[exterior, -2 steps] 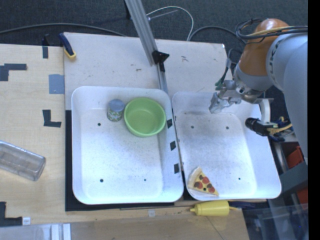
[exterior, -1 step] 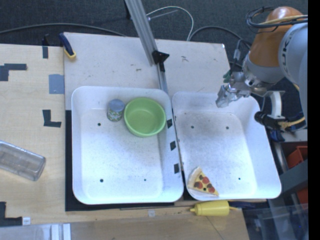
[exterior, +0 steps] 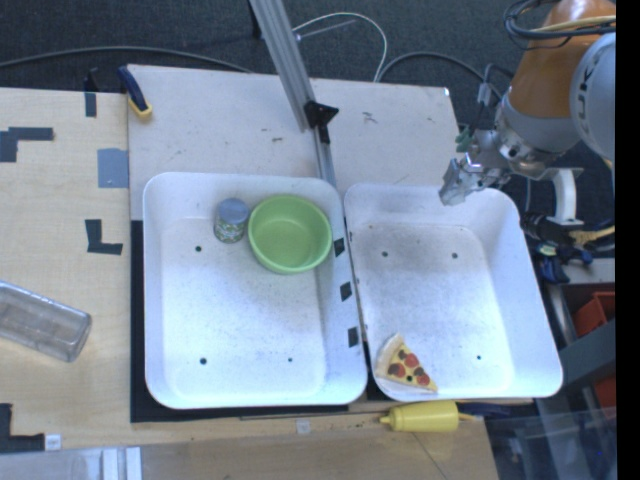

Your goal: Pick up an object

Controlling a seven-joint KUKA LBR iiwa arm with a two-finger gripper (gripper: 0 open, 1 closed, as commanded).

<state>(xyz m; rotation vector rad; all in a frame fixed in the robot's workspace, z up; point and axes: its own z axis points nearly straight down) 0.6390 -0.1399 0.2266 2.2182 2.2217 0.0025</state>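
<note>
Reaching step, nothing picked up. Gripper (exterior: 458,185) over right bin's (exterior: 520,268) far corner, spread or pressed together: cannot tell. Pizza (exterior: 404,365) at near-left corner. Next: down onto it.

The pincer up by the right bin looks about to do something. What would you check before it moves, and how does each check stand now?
1. Pincer free of any load: ok, nothing seen between its tips.
2. Pincer open enough to grasp: cannot tell, too small and blurred.
3. A target in the right bin: ok, the pizza slice lies at its near left corner.
4. Pincer above that target: not ok, it sits at the far rim.
5. Slice clear of the wall: not ok, it lies against the rim.
6. Left bin choices: ok, green bowl and small can touch.
</note>
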